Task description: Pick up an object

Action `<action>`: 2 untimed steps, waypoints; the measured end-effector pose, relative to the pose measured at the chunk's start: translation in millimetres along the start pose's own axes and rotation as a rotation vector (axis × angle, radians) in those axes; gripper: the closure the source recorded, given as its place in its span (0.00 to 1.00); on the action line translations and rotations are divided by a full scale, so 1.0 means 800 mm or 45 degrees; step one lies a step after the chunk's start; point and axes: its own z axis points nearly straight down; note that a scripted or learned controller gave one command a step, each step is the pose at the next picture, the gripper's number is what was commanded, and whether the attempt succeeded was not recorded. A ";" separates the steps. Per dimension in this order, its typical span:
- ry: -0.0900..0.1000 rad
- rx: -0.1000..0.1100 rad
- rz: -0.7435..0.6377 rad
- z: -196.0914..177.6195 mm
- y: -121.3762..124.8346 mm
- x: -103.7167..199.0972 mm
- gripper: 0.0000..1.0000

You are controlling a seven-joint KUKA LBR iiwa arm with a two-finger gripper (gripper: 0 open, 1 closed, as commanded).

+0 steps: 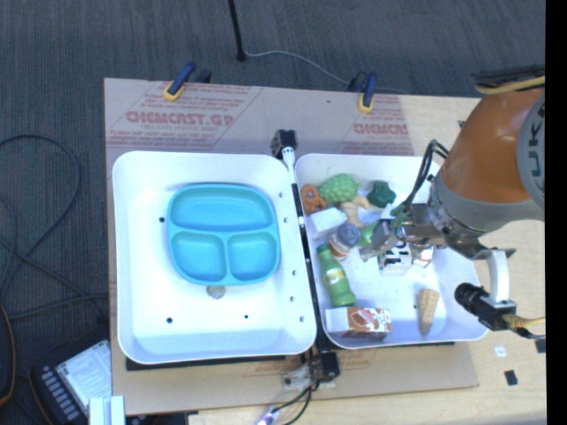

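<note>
Two shallow white bins sit side by side on a brown board. The left bin (142, 326) holds a blue divided tray (223, 234) near its centre, with a small grey-brown item (215, 291) just off the tray's 6 o'clock edge. The right bin (461, 330) carries the clutter: a green bottle (334, 275) lies along its left wall, a red and white carton (368, 321) rests toward 7 o'clock near the front wall, and an ice-cream cone (428, 309) lies toward 5 o'clock, well apart from the carton. At the bin's 11 o'clock corner is an orange piece (312, 198), with a light green bumpy item (337, 188) just beside it and a darker green item (381, 194) further toward 12 o'clock; a tan piece (355, 207) lies between them. A small grey item (345, 235) sits just above the bottle. The arm (496, 162) reaches in from 3 o'clock, its orange band over the bin's right side, and the gripper (392, 238) hangs low over the middle of the right bin, just beside the grey item and over a white block with black marks (396, 258). Whether its fingers are spread or closed around anything cannot be told from this angle; nothing can be seen between them.
</note>
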 end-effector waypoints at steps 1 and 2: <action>-0.001 0.000 -0.001 -0.012 0.001 0.000 1.00; -0.002 0.000 -0.001 -0.024 0.001 0.000 1.00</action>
